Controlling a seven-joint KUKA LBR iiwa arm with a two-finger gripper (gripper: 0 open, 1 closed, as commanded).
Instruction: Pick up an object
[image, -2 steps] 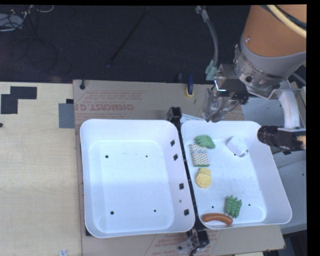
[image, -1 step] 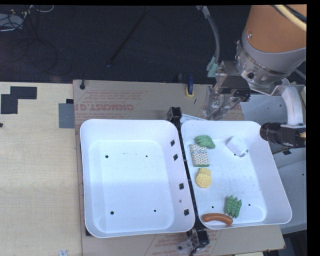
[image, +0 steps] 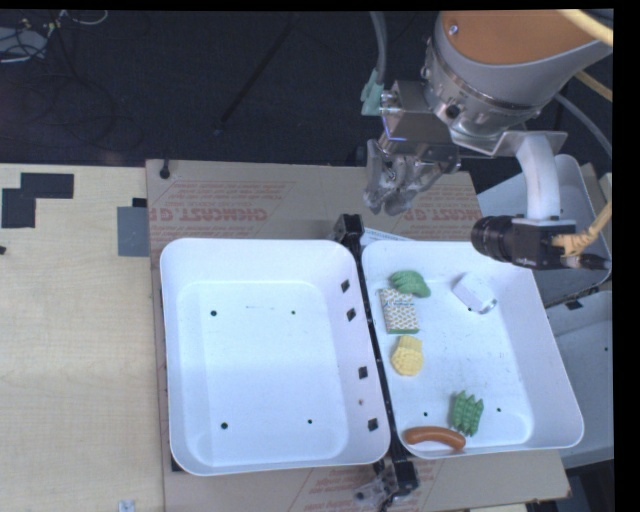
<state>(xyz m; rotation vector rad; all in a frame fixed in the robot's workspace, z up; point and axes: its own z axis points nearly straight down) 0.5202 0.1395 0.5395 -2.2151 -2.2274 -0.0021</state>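
Objects (image: 401, 312) for picking lie in the right bin, gripper raised above the bin's far edge

The objects sit in the right bin (image: 540, 400), which serves as the landmark here. Near its far left corner lies a green leafy piece (image: 410, 283). Just in front of that is a checked block (image: 401, 312), and next a yellow corn-like piece (image: 407, 355), the two close together along the bin's left wall. A white object (image: 473, 293) lies toward the far right. A dark green ridged piece (image: 465, 412) sits near the front, and a sausage (image: 433, 438) rests against the front rim.

The grey arm (image: 500, 60) enters from the upper right, its orange band cut off by the top edge. Its gripper (image: 395, 195) hangs above the bin's far left corner, over brown cardboard (image: 260, 205), clear of every object. The fingertips blur into a grey mass, so whether they are spread or pressed together cannot be told; nothing is visible between them.

A black cylinder (image: 515, 242) on a white bracket juts over the bin's far right rim. The left bin (image: 190, 350) adjoins the right bin's left wall.
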